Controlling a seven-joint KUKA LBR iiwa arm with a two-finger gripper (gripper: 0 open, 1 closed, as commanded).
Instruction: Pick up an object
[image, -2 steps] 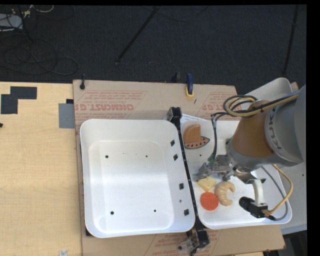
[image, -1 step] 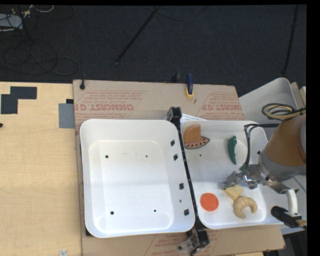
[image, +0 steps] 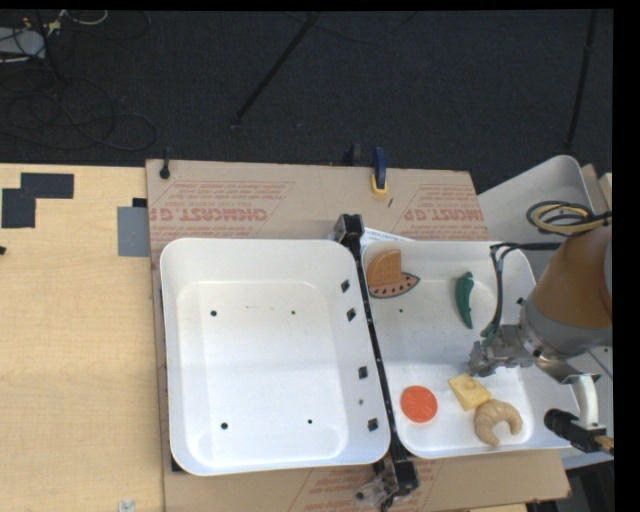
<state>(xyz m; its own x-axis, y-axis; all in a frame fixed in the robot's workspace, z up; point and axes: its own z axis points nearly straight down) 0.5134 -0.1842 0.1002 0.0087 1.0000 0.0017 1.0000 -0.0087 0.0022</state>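
A cardboard-covered bench (image: 300, 205) is bearing two white bins; the right bin (image: 430, 275) is carrying every loose item. The gripper (image: 487, 358) is hovering low just above the yellow cheese wedge (image: 468, 390); whether it is open or closed cannot be told. Crowding that wedge are a croissant (image: 498, 420) just beside it, an orange disc (image: 419, 404) nearby, and farther off a green pepper (image: 465, 298) and a watermelon slice (image: 387, 274).

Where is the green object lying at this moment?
The green object lies in the right bin, near its far wall, to the right of the orange wedge and up-left of the pincer.
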